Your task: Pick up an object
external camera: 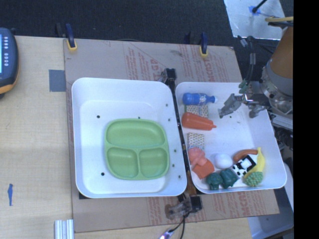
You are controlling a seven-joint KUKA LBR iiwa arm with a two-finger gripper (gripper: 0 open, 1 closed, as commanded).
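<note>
The claw (242,106) hangs with its fingers apart and nothing between them over the bare upper part of the right bin (259,136), probably because the bottle (197,99), the carrot (198,122) and the other toys lie beside and below it.

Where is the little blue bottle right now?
The blue bottle lies in the right bin, at its far left corner, just above the orange carrot.
</note>
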